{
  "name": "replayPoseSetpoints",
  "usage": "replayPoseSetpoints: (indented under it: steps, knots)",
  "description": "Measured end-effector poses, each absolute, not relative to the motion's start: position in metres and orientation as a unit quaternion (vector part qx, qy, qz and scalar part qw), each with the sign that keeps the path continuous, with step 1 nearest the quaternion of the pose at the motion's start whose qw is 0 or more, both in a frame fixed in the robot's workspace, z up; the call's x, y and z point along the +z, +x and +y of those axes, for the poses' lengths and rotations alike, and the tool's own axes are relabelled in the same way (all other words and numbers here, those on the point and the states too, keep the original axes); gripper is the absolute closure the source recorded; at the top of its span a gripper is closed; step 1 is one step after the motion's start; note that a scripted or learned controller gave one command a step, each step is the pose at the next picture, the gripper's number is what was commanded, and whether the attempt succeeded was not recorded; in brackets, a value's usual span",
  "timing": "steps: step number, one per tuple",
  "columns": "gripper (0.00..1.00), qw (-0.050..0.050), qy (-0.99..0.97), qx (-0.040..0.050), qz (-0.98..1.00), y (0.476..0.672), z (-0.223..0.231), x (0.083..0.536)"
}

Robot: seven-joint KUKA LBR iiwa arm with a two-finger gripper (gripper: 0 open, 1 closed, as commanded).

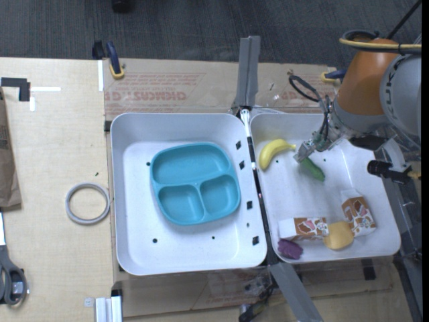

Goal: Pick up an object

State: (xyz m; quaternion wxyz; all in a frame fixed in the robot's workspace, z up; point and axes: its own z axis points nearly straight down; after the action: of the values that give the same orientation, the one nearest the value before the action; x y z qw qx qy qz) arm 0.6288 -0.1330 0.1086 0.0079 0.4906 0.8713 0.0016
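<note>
Nearest the camera, the grey arm point(402, 86) with its orange band point(365, 72) slants down from the right into the right bin point(389, 247). Its gripper point(310, 149) sits low, touching the upper end of a green vegetable point(312, 169); whether it grips cannot be told. Just beside lies a banana point(273, 151). Along the bin's near side lie two printed cartons point(305, 228) point(357, 215), a yellow piece point(338, 236) and a purple piece point(289, 249). Left bin point(127, 200) holds a blue divided plate point(195, 184).
</note>
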Motion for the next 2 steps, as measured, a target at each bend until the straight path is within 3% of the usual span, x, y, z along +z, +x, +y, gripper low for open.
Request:
replayPoseSetpoints:
  steps: [1, 2]
  knots:
    - [1.0, 0.005, 0.627, 0.0017, 0.779, 0.6385, -0.1224, 0.0977]
    - [0.0, 0.004, 0.626, 0.0017, 0.779, 0.6381, -0.1217, 0.0965]
